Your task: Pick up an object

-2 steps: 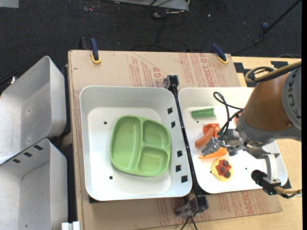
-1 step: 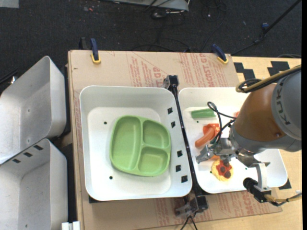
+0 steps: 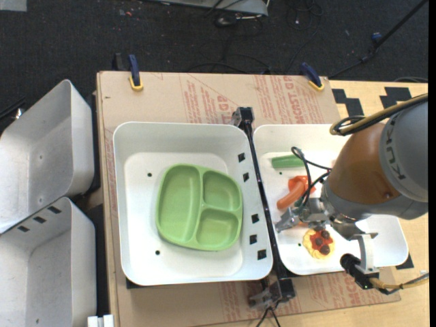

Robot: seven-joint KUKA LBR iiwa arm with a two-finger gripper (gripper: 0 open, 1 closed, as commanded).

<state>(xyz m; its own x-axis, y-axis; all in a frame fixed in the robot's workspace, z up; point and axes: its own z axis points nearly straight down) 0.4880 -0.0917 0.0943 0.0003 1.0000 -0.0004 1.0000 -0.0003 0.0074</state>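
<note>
Gripper [image 3: 300,215] is hovering in the right bin [image 3: 392,251] just beside the orange carrot [image 3: 293,189], finger state untellable; I judge centring over the carrot before descending is advisable.

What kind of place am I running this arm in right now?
Most likely a robotics lab test cell rather than a kitchen or shop: two white bins sit on a clamped board, toy-like food and a green divided plate lie in them, and loose cables trail over the dark floor.
</note>
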